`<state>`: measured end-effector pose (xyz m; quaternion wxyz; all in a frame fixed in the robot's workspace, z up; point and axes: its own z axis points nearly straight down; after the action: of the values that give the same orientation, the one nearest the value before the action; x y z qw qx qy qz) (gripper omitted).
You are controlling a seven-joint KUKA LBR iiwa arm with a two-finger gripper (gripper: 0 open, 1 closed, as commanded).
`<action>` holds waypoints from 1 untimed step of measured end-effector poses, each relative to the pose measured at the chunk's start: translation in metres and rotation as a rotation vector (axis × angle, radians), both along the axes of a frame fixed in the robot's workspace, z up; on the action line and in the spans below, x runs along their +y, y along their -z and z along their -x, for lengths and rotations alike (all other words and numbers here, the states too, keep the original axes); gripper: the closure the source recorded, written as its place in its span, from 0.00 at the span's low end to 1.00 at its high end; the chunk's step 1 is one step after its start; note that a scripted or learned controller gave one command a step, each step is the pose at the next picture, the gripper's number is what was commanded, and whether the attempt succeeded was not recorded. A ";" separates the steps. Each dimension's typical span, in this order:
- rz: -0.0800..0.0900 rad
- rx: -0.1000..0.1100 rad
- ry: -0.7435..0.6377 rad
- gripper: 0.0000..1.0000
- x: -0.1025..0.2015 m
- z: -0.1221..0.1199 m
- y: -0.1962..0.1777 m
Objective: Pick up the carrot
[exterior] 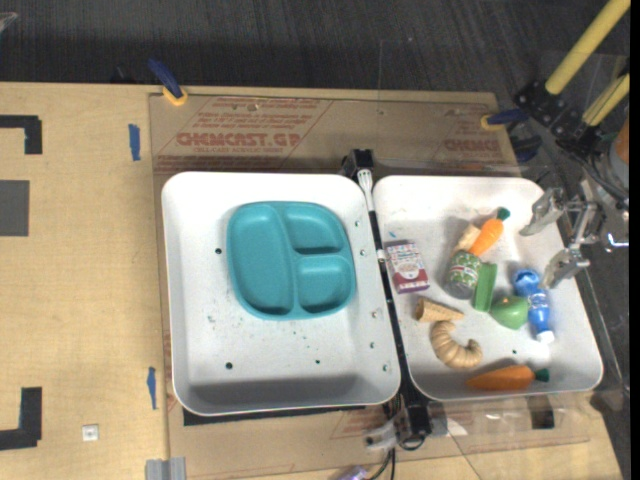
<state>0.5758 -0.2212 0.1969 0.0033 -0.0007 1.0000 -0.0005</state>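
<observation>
While the gripper [562,236] hangs with its jaws apart and nothing between them over the right bin's [430,193] far edge, the carrot [503,376] lies flat against the near wall — well apart, a long reach — beside the croissant [452,346].

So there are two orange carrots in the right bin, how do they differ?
The upper orange carrot lies tilted, green tip toward the far wall, leaning against the small green-labelled can. The lower orange carrot lies nearly flat along the near wall of the right white bin, green tip pointing right, and looks longer. The upper one sits closer to the gripper. Both are orange with green tops.
</observation>
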 end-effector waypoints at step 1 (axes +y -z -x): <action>0.001 -0.004 0.113 0.00 -0.002 0.010 0.100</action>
<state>0.5657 -0.2231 0.0972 0.0052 0.0558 0.9984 -0.0011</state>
